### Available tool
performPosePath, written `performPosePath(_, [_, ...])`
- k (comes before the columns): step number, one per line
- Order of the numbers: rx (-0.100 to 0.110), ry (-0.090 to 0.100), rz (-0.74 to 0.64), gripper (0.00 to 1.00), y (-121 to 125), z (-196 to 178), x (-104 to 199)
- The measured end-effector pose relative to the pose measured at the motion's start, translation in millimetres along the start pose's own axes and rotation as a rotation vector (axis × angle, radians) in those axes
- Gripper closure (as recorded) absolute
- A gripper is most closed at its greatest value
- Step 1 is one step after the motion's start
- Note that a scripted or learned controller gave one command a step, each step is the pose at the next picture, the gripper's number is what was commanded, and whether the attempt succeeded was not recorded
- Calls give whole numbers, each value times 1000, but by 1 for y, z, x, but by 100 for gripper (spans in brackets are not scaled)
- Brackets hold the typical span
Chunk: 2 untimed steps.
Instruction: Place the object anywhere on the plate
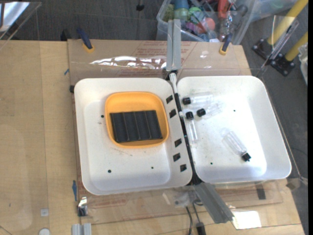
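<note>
Grey bracket point(211, 204) seen at bench front edge, below seam between bins. Black ribbed block point(135, 126) laid flat on orange plate point(132, 99), within plate rim; plate set in left bin point(93, 131). Clear black-capped vial point(236, 146) laid alone toward front of right bin point(264, 131); further clear vials point(198, 106) clustered near divider. Clear tub point(210, 9) of mixed items placed behind bins. Gripper state cannot be told
</note>
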State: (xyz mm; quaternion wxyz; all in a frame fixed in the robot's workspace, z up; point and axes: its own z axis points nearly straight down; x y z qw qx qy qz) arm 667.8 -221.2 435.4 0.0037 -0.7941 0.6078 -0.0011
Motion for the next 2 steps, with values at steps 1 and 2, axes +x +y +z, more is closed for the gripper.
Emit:
performPosePath(1, [-7, -4, -245, 100, -1, 27, -7])
performPosePath(2, [-2, 0, -514, 100, -3, 0, -11])
